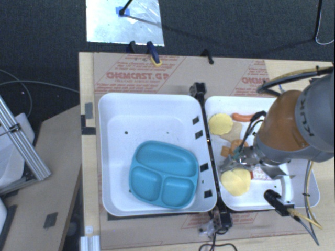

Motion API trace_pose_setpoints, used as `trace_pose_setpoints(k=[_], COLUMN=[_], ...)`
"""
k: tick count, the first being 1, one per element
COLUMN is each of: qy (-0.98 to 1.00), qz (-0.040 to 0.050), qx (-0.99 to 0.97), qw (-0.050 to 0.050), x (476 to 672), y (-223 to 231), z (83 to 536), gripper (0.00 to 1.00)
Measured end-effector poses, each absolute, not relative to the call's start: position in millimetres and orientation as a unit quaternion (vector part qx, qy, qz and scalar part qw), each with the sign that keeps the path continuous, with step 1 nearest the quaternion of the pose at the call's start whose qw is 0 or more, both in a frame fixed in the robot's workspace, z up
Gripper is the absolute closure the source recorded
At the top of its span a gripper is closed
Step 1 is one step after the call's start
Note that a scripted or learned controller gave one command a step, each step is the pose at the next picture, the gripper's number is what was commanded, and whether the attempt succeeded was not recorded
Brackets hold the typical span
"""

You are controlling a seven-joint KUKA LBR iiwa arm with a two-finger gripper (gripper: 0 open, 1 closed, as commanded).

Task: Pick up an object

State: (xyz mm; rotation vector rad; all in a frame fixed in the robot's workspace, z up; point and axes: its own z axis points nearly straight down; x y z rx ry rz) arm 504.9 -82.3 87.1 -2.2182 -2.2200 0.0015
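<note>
The right bin (213, 104) holds a pale yellow round object (220, 123) near its far left corner. An orange stick-shaped object (242, 117) lies just right of it. A second yellow round object (235, 182) rests near the bin's front. A small orange-brown piece (227, 151) lies by the left wall. My gripper (234, 162) hangs low over the bin, just above the front yellow object and beside the orange-brown piece. The grey and orange arm covers the right part of this bin.
The left bin (120, 109) holds a blue divided plate (164, 174) toward its front right. A black divider (205, 140) runs between the bins. A small red and white item (260, 176) peeks out under the wrist.
</note>
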Motion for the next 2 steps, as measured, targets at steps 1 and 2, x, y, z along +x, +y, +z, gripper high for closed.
trace_pose_setpoints(k=[1,2], qy=[-0.711,-0.707], qz=[-0.0076,0.0028], qx=[-0.704,-0.708], qw=[-0.006,0.003], x=[490.7,484.8], y=[-33,-50], z=[288,179], gripper=[0.00,0.00])
